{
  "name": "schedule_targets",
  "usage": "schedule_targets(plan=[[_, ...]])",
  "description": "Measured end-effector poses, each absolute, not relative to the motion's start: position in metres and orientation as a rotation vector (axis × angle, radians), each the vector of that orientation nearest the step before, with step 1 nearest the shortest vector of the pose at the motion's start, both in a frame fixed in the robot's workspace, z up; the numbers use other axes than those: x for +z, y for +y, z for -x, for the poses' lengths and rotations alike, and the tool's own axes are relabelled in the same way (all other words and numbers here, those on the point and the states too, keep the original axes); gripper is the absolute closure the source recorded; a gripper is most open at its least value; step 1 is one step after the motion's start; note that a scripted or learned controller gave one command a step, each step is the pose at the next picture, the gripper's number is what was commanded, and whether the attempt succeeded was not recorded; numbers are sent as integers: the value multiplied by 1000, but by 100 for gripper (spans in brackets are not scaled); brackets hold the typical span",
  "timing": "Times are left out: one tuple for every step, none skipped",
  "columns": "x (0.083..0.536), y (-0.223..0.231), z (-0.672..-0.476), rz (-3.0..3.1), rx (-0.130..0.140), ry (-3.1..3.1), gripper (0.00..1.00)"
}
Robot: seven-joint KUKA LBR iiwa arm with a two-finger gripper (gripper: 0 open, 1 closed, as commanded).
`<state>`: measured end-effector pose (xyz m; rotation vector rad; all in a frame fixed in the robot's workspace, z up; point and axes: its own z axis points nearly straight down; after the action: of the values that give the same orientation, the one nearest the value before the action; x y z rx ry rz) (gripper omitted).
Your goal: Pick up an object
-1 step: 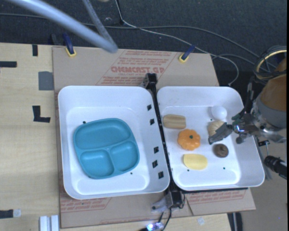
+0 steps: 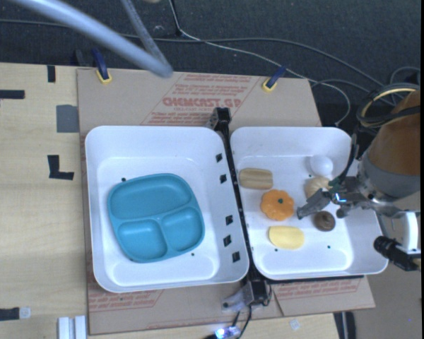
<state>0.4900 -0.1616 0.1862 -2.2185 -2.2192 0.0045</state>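
Bins [image 2: 155,138]: smooth, glossy white plastic. Tray [image 2: 155,215]: smooth blue plastic with a soft sheen. Base sheet [image 2: 198,97]: matt brown cardboard on pale wood-look bench [image 2: 28,210].

Gripper [image 2: 324,203] low in the right bin [image 2: 297,263] — beside an orange pumpkin [image 2: 277,205], brown piece [image 2: 325,222] just below.

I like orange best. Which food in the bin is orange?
The small round pumpkin, mid right bin. The others are tan, yellow, white and brown.
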Motion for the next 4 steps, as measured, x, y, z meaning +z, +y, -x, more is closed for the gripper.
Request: schedule_targets(plan=[[142,-158,-490,2217,5,-2219,0],[89,-157,-489,2217,4,-2219,0],[101,-157,-490,2217,2,-2221,100],[157,-167,-491,2224,-1,-2224,100]])
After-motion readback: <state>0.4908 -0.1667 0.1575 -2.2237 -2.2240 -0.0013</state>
